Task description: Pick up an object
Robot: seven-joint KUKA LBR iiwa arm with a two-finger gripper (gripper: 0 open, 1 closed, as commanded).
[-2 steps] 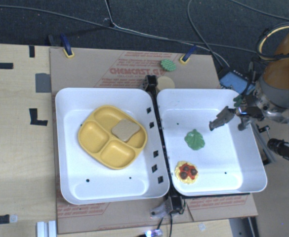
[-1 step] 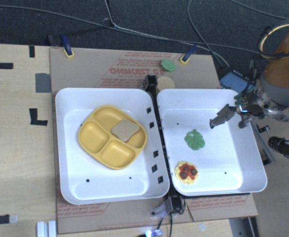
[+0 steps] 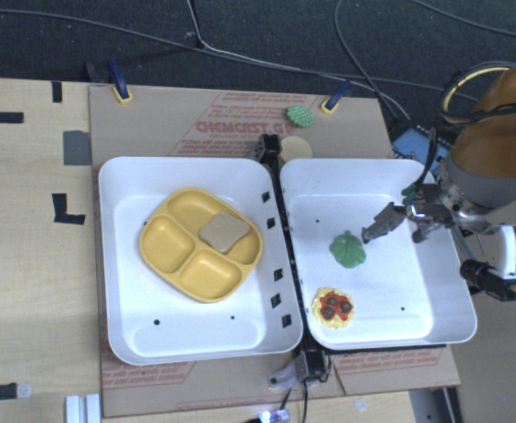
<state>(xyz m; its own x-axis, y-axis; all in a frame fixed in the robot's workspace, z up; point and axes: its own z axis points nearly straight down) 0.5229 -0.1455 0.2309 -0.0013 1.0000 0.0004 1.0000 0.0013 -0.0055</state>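
Gripper (image 3: 383,224), right of centre, hangs just beside the green broccoli piece (image 3: 347,250); finger spread I cannot tell. Centring over it before descending seems wise.

Bench (image 3: 28,263): pale wood top with black tape marks at left.
Cardboard sheet (image 3: 222,122): lies flat on the bench, clamped at its far edge.
Left bin (image 3: 116,236): white, on the cardboard.
Right bin (image 3: 416,298): white, touching the left bin.
Green scrubber (image 3: 300,115): on the cardboard, beyond the bins.
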